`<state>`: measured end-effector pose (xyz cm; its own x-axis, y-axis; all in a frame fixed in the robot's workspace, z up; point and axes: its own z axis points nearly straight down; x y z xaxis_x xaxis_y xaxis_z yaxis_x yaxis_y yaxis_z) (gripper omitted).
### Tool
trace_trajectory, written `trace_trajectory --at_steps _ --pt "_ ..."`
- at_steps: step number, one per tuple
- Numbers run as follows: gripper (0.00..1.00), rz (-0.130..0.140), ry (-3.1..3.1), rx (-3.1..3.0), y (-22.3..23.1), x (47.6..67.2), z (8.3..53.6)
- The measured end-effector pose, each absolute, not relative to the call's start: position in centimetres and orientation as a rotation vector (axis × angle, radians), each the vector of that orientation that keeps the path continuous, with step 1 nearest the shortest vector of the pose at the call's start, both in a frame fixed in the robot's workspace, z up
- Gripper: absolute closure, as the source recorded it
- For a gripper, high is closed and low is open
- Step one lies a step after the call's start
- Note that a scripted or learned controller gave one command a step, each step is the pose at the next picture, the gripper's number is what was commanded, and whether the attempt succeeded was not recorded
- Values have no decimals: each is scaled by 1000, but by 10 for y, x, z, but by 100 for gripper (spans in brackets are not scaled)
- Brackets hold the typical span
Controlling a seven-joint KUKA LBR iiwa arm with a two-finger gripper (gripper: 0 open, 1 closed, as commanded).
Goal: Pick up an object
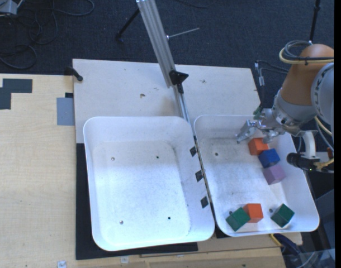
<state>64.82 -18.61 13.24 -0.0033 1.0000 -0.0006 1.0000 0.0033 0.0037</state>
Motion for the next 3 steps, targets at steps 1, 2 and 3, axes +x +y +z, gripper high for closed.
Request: trace_trajectory --at_steps 1,2,3 --pt "0 14 2217 2206 -200 631 115" --pt "0 15 2208 2205 -205 645 112" --pt "0 14 2211 2203 -205 646 113"
